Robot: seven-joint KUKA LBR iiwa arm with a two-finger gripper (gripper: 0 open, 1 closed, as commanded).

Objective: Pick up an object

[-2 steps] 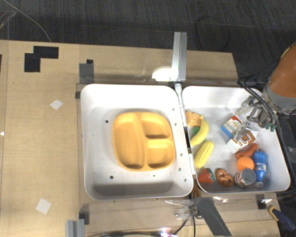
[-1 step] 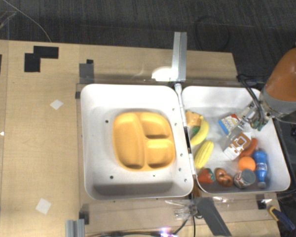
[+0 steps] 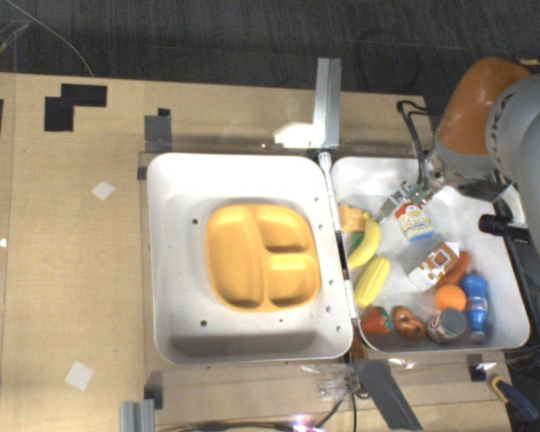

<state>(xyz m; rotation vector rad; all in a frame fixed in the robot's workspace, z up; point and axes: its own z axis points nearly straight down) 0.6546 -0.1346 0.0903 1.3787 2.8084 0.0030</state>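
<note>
Wooden bench [image 3: 63, 268] bears bins; small carton's [image 3: 416, 221] label unreadable.

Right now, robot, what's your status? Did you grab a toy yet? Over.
Gripper over right bin, nothing seen held. Toys piled there, small carton closest. Yellow tray in left bin.

Arm [image 3: 499, 120] is reaching in from the right, gripper [image 3: 412, 193] hanging over the right bin [image 3: 378, 171] just above a small carton [image 3: 416, 220]. Banana [image 3: 367, 244], corn [image 3: 372, 280], orange ball [image 3: 449, 297] and blue bottle [image 3: 475, 303] are lying nearby. Yellow divided tray [image 3: 259, 256] is sitting in the left bin [image 3: 175, 241].
</note>
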